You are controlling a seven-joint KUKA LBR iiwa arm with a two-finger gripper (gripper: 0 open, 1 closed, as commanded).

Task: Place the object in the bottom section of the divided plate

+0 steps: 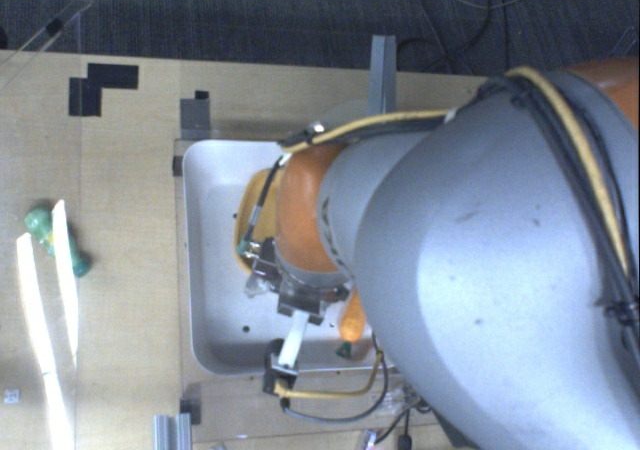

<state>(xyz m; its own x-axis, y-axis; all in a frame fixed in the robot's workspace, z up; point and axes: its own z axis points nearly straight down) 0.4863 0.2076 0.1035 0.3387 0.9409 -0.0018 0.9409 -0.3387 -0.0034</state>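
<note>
Left part of the tabletop (120, 238): 1 teal-green item (40, 224) lies close to the left edge. A pale upright strip (64, 238) under strong glare crosses it, so green shows on both sides of the strip. A 2nd bright strip (35, 318) runs beside the 1st toward the near edge. A black L-shaped mark (100, 86) sits by the far edge.

Centre: 1 shallow white bin (212, 288) rests on the tabletop, with a grey metal bracket (195, 116) at its far-left corner and a grey post (382, 68) at its far wall. The left part of the bin floor is bare white. A yellow curved rim (244, 228) shows in the bin just left of the wrist and passes under it; whether this is the divided plate cannot be told.

The gripper (298, 296) is down inside the bin, toward the near wall, seen from behind the wrist. The state of the jaws cannot be told.

Which item is the task's object cannot be confirmed. The candidate in the bin is an orange item (352, 320) on the bin floor by the near wall, just right of the gripper and partly hidden under the arm. Contact between the 2 cannot be told.

Right: the grey arm (480, 268), with its orange band (300, 208) above the wrist, covers the rest of the tabletop.
</note>
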